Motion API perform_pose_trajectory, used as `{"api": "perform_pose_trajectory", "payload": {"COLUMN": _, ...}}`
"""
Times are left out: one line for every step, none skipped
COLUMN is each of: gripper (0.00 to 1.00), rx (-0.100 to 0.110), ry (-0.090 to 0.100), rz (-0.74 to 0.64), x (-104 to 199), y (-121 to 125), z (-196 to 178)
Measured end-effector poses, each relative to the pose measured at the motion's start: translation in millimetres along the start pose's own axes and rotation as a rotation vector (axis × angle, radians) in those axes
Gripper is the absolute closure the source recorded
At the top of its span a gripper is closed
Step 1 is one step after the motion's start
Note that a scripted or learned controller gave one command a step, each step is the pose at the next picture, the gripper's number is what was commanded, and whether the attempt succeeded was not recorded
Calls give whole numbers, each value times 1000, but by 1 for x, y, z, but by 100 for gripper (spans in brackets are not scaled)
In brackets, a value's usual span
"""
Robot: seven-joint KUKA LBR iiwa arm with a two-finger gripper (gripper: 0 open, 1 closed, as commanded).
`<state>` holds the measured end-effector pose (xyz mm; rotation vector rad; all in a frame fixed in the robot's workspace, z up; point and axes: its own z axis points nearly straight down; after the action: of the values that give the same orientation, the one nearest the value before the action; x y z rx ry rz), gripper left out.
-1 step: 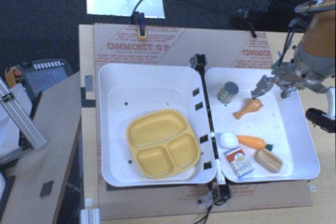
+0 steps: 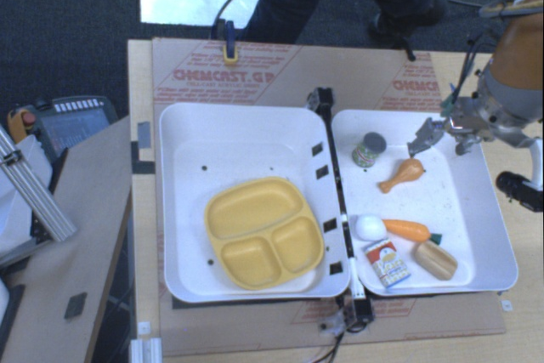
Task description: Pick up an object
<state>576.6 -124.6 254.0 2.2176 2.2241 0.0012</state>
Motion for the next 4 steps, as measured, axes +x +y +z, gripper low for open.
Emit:
{"api": "perform_pose_trajectory", "payload": {"gripper": 0, "rx": 3, "ry": 0, "rz": 1, "x": 6, "y": -1, "z": 43}}
{"api": "perform_pose_trajectory", "payload": {"gripper": 0, "rx": 5, "ry": 1, "rz": 2, "x": 9, "y": -7, "z": 104}}
{"api": "perform_pose_trajectory", "payload": {"gripper": 0, "rx": 5, "ry": 1, "rz": 2, "x": 12, "y": -12, "z": 166}}
{"api": "perform_pose_trajectory", "payload": {"gripper": 100, "rx": -2, "ry": -1, "rz": 1, "x": 11, "y": -9, "z": 152}}
